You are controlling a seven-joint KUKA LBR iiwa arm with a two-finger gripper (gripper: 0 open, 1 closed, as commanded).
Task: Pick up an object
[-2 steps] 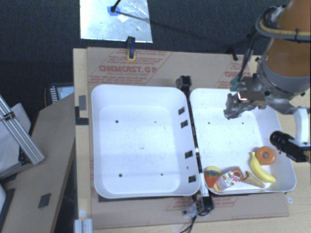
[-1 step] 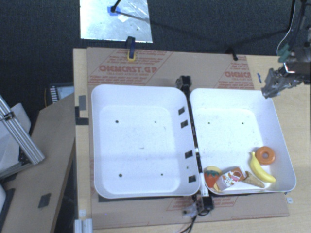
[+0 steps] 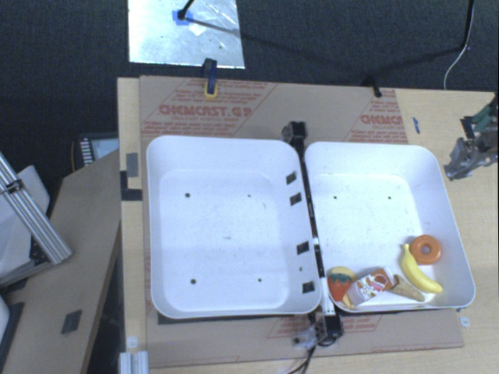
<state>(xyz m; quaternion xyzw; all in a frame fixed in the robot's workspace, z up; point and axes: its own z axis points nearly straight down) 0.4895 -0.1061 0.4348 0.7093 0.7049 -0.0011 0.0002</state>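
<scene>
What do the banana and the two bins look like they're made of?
Banana: probably moulded plastic, a toy, judging by its uniform, smooth yellow skin. Left bin and right bin: seemingly thin formed white plastic, matte, with rounded corners and soft, raised rims.

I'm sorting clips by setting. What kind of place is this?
Probably a robotics lab bench set up for grasping trials: two white bins sit on a board, toy food such as a banana lies in the right one, and a robot tool waits at the edge.
</scene>
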